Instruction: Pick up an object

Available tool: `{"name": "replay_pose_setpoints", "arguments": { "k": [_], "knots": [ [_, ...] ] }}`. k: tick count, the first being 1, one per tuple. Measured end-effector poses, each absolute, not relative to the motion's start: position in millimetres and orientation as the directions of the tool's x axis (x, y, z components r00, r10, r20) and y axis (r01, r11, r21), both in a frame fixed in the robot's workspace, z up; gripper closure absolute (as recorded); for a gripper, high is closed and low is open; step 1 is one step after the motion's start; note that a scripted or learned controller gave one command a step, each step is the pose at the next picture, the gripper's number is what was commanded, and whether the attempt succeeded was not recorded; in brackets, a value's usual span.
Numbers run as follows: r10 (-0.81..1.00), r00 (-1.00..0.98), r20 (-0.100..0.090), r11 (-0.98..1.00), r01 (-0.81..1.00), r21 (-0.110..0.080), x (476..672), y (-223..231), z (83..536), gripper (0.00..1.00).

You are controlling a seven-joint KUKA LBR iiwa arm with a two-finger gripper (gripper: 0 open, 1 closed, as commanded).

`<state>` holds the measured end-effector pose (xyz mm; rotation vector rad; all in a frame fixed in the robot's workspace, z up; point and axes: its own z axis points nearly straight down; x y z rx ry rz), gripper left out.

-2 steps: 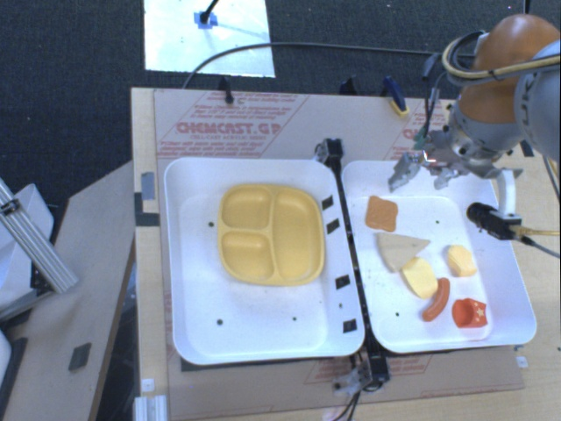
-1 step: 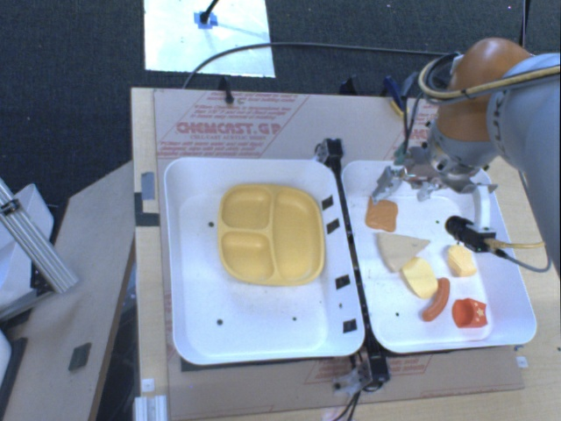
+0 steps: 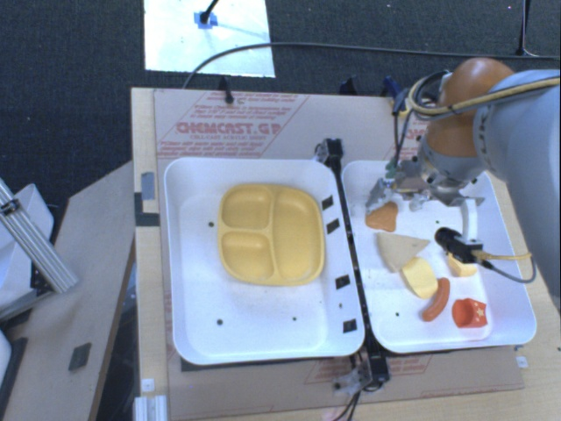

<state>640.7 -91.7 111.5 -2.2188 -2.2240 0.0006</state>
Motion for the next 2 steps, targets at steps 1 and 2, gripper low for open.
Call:
{"name": "replay_pose_setpoints", "arguments": {
  "k": [1, 2],
  "knots": [
    [1.0, -0.002, 0.0, 0.002, 1.0, 0.0, 641.2, -91, 84, 0.0],
    [1.0, -0.003, 0.0, 0.003, 1.0, 0.008, 643.8, -91, 98, 1.0]
  ]
}}
